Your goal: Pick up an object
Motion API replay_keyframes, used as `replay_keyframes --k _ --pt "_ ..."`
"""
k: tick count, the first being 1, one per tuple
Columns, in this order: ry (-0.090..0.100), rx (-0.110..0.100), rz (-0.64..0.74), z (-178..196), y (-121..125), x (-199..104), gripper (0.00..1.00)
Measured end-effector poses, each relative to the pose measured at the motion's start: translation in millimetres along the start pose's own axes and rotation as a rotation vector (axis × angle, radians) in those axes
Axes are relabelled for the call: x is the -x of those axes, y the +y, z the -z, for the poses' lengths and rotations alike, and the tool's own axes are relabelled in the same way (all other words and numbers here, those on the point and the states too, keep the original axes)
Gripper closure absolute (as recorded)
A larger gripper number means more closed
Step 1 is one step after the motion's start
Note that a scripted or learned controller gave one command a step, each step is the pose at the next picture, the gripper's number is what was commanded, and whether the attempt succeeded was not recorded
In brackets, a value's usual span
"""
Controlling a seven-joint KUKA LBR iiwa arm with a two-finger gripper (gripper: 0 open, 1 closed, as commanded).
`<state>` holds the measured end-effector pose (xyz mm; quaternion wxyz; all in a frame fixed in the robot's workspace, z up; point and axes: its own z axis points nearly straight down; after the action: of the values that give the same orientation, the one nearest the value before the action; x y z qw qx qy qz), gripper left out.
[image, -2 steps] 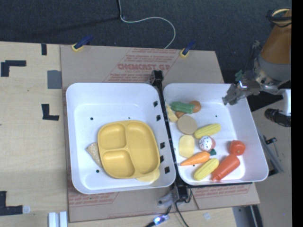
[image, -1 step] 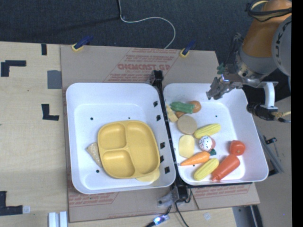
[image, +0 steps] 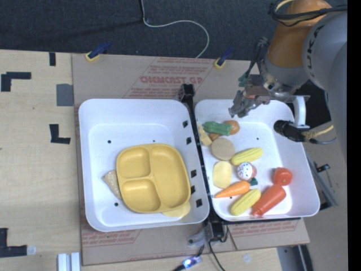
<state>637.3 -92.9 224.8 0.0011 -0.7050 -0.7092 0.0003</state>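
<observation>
My gripper (image: 239,109) hangs over the back edge of the right bin (image: 299,174), with nothing between its fingers. Just below it lies a green and orange toy vegetable (image: 221,128). Further forward in that bin lie a tan round piece (image: 223,148), a corn cob (image: 247,155), a pale yellow piece (image: 222,174), a white spotted ball (image: 245,171), a carrot (image: 232,190), a second corn cob (image: 245,202), and two red-orange pieces (image: 282,176) (image: 268,200).
The left bin (image: 96,123) holds a yellow divided plate (image: 152,178) with a beige piece (image: 111,180) tucked under its left edge. A dark cable fitting (image: 290,130) sticks in over the right bin's right wall. Cardboard lies under both bins.
</observation>
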Motion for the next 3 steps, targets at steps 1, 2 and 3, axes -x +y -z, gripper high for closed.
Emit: replay_keyframes --k 1,2,3 --pt "0.0 0.0 -0.001 -3 8 -43 1.0" --pt "0.0 0.0 0.001 -12 21 -101 1.0" --pt "0.001 0.003 0.0 8 32 -149 1.0"
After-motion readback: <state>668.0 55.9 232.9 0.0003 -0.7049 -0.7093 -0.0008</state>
